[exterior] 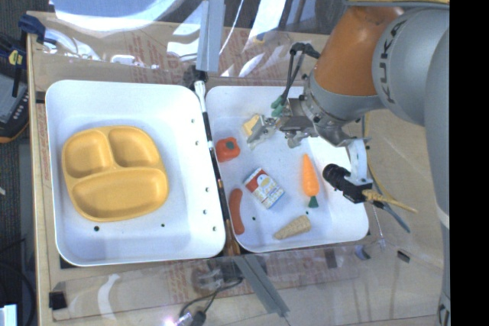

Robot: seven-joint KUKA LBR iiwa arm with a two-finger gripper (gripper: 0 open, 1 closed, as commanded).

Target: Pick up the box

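The box (263, 188) is small, white and red with a picture on it, and lies flat near the middle of the right bin (344, 229). My gripper (276, 127) hangs over the back half of that bin, above and a little to the right of the box and clearly apart from it. A yellow cheese wedge (251, 123) lies just beside the gripper's left tip. Nothing shows between the fingers.
Around the box in the right bin lie a red tomato (227, 149), a red sausage (236, 211), an orange carrot (309, 175) and a tan cone (293, 227). The left bin (57, 99) holds a yellow divided plate (114, 172).
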